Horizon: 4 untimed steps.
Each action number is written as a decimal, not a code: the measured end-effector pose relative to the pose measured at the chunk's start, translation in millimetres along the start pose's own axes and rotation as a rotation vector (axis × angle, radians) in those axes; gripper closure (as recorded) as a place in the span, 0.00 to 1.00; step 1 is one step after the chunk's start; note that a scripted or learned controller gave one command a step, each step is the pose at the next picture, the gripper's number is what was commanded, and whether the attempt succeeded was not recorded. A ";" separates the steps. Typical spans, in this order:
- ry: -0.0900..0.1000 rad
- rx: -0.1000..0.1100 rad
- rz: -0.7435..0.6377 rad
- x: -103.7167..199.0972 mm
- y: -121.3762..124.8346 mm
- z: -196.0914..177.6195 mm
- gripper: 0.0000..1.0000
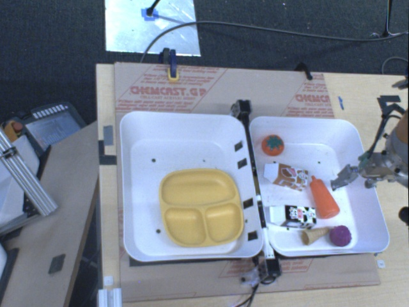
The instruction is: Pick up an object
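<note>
The gripper [348,175] hangs over the right side of the right bin [358,133], and its fingers look spread apart with nothing between them. Just to its left lies the orange carrot [324,197], near a brown carton [291,176] and a red tomato [273,144]. The left bin [147,133] holds a yellow divided tray [201,206].

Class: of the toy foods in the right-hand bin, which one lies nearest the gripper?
The orange carrot: it lies just left of the gripper, while the others sit farther off.
</note>
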<state>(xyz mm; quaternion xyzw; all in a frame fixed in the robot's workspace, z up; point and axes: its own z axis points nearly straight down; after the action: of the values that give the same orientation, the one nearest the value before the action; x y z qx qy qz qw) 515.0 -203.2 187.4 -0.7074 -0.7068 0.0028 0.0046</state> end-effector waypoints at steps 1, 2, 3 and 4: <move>-0.003 -0.012 -0.004 0.4 3.1 -6.3 0.00; -0.002 -0.010 -0.004 6.5 9.1 38.5 0.00; -0.002 -0.009 -0.002 9.5 0.6 86.4 0.00; -0.003 -0.011 -0.002 9.8 1.5 103.2 0.00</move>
<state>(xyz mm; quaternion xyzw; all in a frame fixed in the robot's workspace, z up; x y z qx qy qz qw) 515.5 -193.2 84.2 -0.7066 -0.7076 -0.0002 -0.0002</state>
